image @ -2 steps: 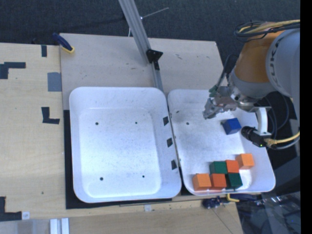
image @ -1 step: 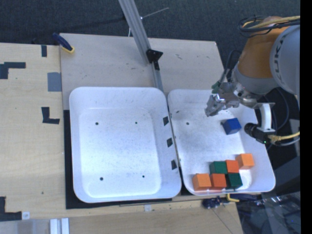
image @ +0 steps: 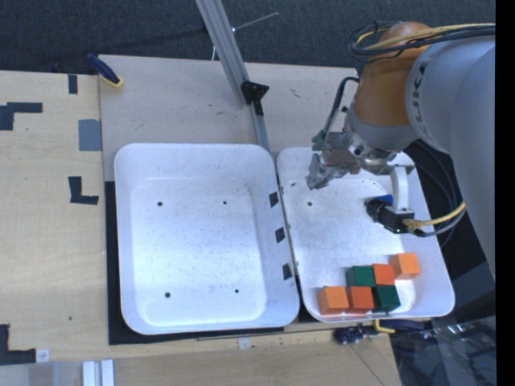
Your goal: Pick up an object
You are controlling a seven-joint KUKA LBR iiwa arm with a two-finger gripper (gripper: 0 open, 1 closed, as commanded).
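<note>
Several small blocks lie in the near corner of the right bin (image: pixel 322 232): an orange block (image: pixel 332 298), another orange one (image: pixel 361 297), a dark green block (image: pixel 361 276), a second green block (image: pixel 387 296), an orange block (image: pixel 383 274) and a lighter orange block (image: pixel 405 264). My gripper (image: pixel 316 177) hangs over the far left part of the right bin, well apart from the blocks. Nothing shows between its fingers.
The left bin (image: pixel 193 240) lies beside the right one, sharing a rim with black clips. A slanted metal pole (image: pixel 229 51) rises behind the bins. Cables and a black fitting (image: pixel 386 214) hang off the wrist over the right bin. A blue and yellow tool (image: pixel 105 69) lies far left.
</note>
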